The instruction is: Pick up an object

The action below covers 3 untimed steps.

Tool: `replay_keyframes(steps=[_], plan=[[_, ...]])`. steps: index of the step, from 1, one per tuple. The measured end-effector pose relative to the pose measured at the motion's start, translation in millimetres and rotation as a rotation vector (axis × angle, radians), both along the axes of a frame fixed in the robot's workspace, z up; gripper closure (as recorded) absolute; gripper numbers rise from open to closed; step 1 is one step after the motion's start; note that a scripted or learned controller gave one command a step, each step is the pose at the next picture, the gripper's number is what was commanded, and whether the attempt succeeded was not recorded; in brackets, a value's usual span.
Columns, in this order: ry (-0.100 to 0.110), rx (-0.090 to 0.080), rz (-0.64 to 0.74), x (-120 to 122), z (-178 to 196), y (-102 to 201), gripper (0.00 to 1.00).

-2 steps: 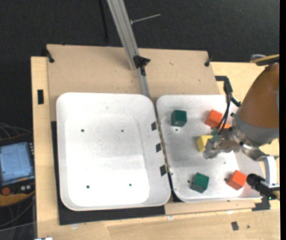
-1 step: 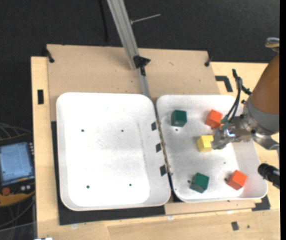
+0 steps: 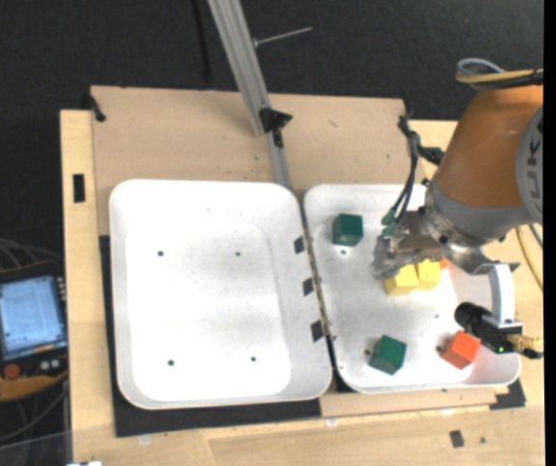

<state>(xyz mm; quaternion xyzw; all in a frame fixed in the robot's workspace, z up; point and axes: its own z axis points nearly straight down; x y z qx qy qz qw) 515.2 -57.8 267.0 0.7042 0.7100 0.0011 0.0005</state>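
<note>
- Two shallow white bins are seen side by side on the bench: the left bin and the right bin.
- The grey arm with its orange band is seen entering from 3 o'clock and is poised over the right bin.
- The gripper is located near the middle of the right bin, pointing down, right at the yellow blocks.
- Whether the gripper is open or closed cannot be told, and no object is seen held in it.
- The yellow blocks are found touching each other, partly covered by the gripper at their 11 o'clock edge.
- A green cube is placed at about 10 o'clock from the gripper, near the bin's left wall, apart from the gripper.
- A second green cube is placed at 6 o'clock from the gripper, near the bin's lower edge.
- An orange cube is placed at about 5 o'clock from the gripper, in the bin's lower right corner.
- A handheld screen pendant is seen beyond the bench at 9 o'clock.
</note>
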Motion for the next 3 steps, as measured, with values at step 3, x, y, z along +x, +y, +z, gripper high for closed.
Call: replay_keyframes(steps=[3], plan=[[0.001,-0.001,-0.002,68,-20,137,1.0]])
